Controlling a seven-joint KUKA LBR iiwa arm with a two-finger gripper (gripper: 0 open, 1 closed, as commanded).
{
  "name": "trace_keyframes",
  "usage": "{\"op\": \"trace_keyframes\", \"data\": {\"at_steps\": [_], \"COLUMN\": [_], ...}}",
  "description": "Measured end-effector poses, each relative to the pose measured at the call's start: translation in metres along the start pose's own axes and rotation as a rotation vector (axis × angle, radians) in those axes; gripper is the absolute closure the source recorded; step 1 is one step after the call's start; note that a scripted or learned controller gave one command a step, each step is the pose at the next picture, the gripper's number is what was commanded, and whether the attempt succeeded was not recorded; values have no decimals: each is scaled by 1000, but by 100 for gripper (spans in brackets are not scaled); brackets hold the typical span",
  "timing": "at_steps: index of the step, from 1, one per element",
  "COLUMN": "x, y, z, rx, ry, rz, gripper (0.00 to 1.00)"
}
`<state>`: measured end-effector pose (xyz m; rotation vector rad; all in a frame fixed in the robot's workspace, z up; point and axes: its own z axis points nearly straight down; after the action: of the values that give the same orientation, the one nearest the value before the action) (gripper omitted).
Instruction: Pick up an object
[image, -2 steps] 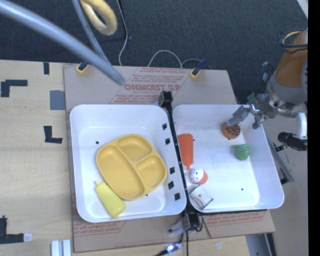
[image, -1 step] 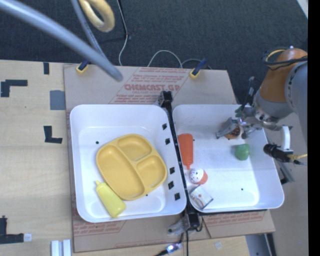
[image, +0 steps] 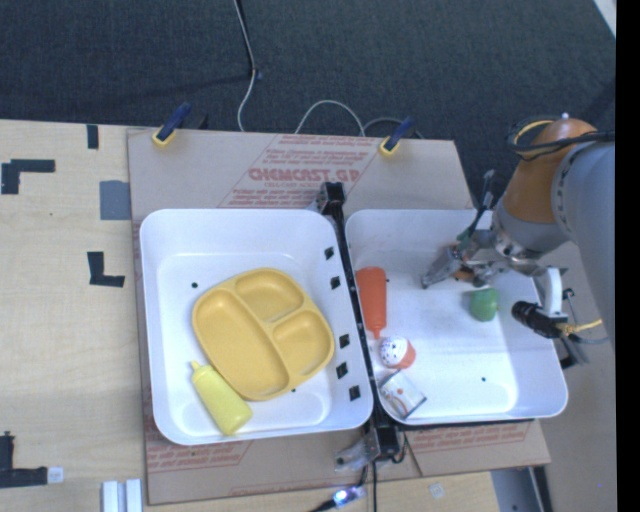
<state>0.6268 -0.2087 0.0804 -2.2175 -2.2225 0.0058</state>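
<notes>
Over right bin (image: 520, 395), tool (image: 450, 270) low

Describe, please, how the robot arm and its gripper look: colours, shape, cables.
The arm is thick, rounded and grey, with an orange band above the wrist. Thin dark cables loop over the band. The gripper is slim, dark grey metal, with black fittings near the wrist.

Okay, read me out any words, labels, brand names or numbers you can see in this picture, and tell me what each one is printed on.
"CHEMCAST GP": red print on the brown board under the two white bins, slanting above the left bin.
More red print in rows above and beside it on the board: too small to read.
Marks on the small white item in the right bin: too blurred to read.
</notes>
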Motion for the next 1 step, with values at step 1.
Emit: {"op": "trace_keyframes", "data": {"at_steps": [1], "x": [-1], "y": [1], "z": [-10], "rx": [0], "ry": [-2], "rz": [-1], "gripper": [100]}}
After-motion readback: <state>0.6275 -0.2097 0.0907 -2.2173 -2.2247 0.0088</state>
